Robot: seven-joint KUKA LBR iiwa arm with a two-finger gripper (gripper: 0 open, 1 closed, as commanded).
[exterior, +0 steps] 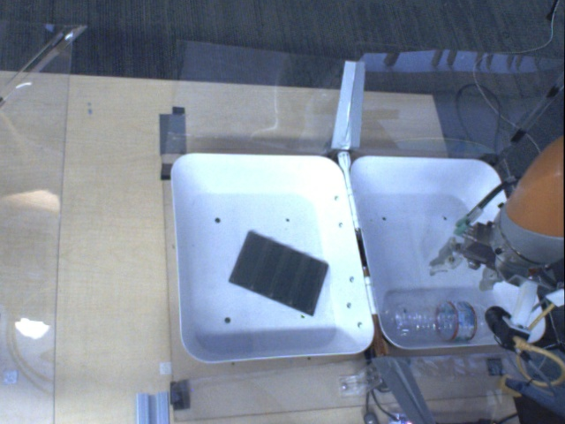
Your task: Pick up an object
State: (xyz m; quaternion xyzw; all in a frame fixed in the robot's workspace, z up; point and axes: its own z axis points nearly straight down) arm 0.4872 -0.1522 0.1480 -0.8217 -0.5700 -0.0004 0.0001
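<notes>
Over the right bin [415, 170], toward its right side, the hand [455, 253] hangs low above the white floor; whether it is released or clenched I cannot tell, and nothing shows between its tips. The arm [538, 203] comes in from the right edge, its orange band just above the wrist, and the wrist tilts so the hand points left and slightly down into the bin.

Just near of the hand, along the near wall of the same bin, a clear plastic bottle [434, 321] lies on its side, its labelled end to the right. It sits apart from the hand, not touching it.

Further left, in the left bin [190, 237], a dark flat rectangular pad [279, 272] lies at a slant near the middle, well apart from the hand. Both bins rest side by side on the wooden desk [88, 237].

As I judge it, the pick is not yet done: no object is lifted, and the bottle is the closer candidate, calling for a move toward the near wall and a descent
</notes>
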